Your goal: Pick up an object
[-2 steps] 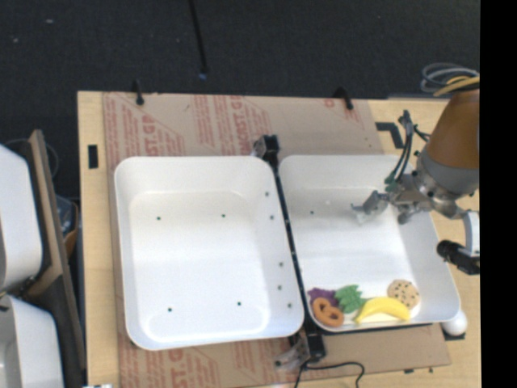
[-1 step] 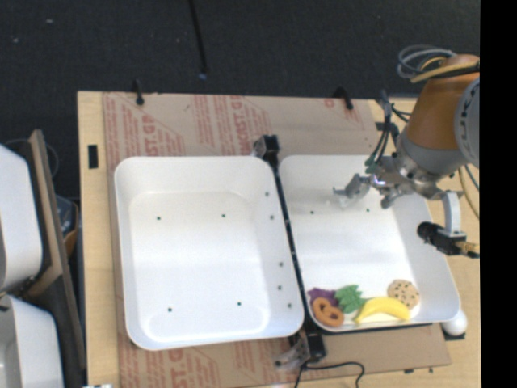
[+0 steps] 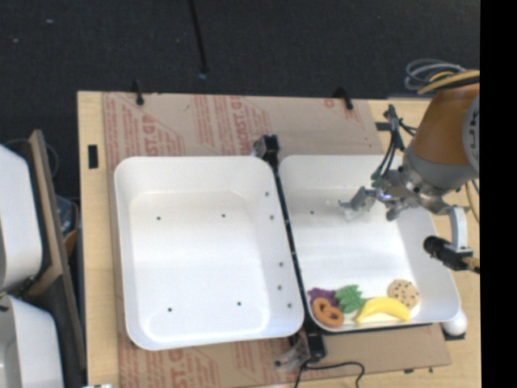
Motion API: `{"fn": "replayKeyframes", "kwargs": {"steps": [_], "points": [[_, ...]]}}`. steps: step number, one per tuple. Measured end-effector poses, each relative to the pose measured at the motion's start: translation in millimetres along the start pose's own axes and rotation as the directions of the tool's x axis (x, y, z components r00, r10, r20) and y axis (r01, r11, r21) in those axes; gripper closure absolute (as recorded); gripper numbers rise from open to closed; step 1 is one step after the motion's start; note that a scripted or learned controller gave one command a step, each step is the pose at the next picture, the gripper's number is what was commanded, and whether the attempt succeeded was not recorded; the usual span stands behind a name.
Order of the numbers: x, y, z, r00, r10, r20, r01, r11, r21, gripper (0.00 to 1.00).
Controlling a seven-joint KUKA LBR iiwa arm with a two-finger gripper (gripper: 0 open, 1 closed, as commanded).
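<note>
Hovering over the right bin (image 3: 323, 186), the hand (image 3: 373, 203) looked empty, couldn't tell how open. Well below it sat the banana (image 3: 382, 309), cookie (image 3: 402, 293), pretzel (image 3: 326, 312) and green leaf toy (image 3: 350, 297).

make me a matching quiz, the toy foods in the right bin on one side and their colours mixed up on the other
Things:
1. banana
2. cookie
3. pretzel
4. grapes

Colours:
A. purple
B. tan with dark specks
C. yellow
D. orange-brown

Pairs: 1-C, 2-B, 3-D, 4-A

All four lie along the near edge of the right bin.
</note>
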State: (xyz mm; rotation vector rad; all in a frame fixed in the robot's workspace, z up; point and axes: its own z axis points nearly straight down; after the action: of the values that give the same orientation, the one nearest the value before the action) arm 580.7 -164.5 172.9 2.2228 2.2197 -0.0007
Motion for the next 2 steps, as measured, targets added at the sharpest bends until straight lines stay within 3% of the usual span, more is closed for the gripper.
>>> {"fn": "replayKeyframes", "kwargs": {"steps": [1, 2], "points": [[0.5, 0.5, -0.1, 1.000, -0.001, 0.000, 0.001, 1.000, -0.001, 0.00], [-48.5, -84.9, 19.5, 1.000, 0.006, 0.001, -0.006, 1.000, 0.002, 0.00]]}}
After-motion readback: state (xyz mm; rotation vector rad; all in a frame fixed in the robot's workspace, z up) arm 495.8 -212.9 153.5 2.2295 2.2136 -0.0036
